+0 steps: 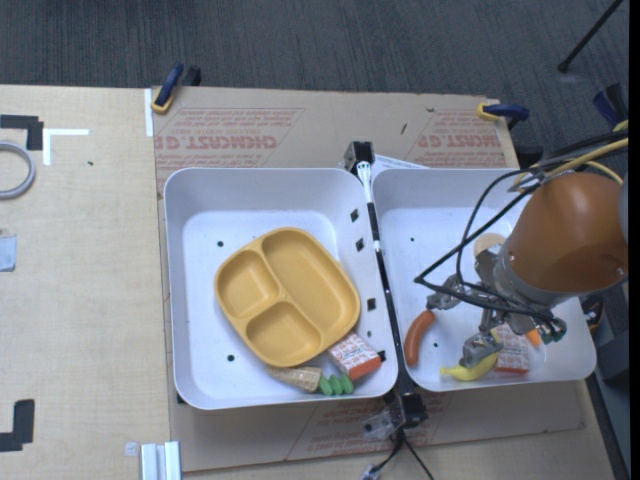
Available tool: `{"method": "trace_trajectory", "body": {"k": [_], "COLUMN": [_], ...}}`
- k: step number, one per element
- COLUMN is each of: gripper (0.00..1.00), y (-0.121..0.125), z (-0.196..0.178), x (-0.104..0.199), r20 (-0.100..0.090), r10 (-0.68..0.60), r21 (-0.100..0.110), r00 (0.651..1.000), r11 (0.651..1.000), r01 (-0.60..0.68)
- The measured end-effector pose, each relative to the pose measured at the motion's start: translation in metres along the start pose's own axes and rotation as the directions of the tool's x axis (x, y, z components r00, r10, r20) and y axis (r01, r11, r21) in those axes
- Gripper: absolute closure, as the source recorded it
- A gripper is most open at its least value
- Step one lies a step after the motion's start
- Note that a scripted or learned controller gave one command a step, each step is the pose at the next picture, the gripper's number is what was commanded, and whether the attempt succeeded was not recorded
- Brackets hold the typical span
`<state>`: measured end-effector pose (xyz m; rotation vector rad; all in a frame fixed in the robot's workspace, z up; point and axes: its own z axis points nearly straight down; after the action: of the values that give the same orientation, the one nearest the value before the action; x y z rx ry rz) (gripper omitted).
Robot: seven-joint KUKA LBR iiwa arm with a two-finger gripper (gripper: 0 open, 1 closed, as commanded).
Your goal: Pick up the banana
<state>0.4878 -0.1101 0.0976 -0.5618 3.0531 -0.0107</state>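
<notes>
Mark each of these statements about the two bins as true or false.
1. The yellow plate lies in the left bin. True.
2. The banana lies on the plate. False: it lies in the right bin, near its front edge.
3. The hot dog lies left of the banana. True.
4. The gripper hangs over the left bin. False: it is just above the banana.
</notes>
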Motion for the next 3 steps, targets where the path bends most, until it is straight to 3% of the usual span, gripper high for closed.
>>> {"method": "trace_trajectory", "body": {"k": [1, 2, 3], "gripper": [0.0, 0.0, 0.0], "y": [-0.041, -0.027, -0.08], "z": [0.002, 0.004, -0.033], "x": [0.011, 0.009, -0.069], "r20": [-0.014, -0.013, -0.013], "r10": [-0.258, -0.591, -0.673], "r21": [-0.01, -0.023, -0.032], "r00": [0.966, 0.807, 0.739], "r11": [0.966, 0.807, 0.739], "r01": [0.258, 0.59, 0.673]}}
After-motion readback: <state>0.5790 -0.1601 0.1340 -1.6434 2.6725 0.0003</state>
